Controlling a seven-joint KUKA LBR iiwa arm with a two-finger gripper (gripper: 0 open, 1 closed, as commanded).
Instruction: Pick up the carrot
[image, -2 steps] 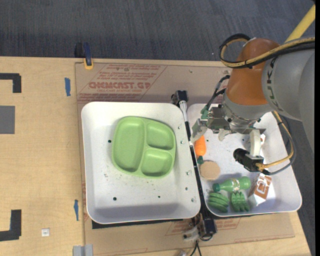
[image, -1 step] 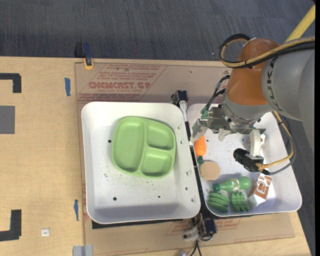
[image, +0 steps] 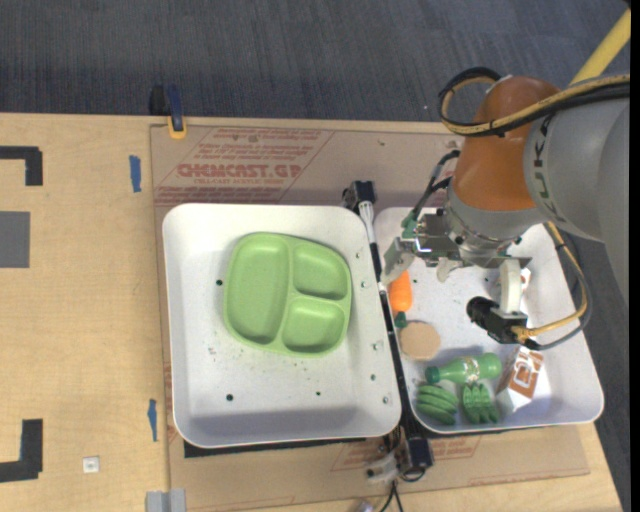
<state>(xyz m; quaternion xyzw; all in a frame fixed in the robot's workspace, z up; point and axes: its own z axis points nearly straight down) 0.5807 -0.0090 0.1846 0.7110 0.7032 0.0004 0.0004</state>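
**Claw poised over the carrot at the right bin's left wall**

The gripper (image: 408, 258) hangs low in the right bin (image: 565, 340), close to its left wall, with the grey wrist and orange band rising behind it. The wrist hides its working end from above, so it cannot be told whether the claw is open or closed, or whether it touches anything.

The carrot (image: 400, 294) lies just below the claw in the picture, right beside the bin's left wall, a short bright orange piece with a dark green bit at its near end. It looks like a small toy: probably light, stiff and smooth-skinned, so it may slip if pinched near a tapered end. The thick orange middle seems the best place to grip, across its width. The wall beside it leaves little room on that side, which could make a clean closing awkward.

Near the carrot, toward the front, rests a round tan disc (image: 420, 341). Further forward lie several green toy vegetables (image: 460, 388), and beside them an orange-and-white packet (image: 526, 376).

The left bin (image: 190, 300) holds a green divided plate (image: 288, 292), well apart from the claw.
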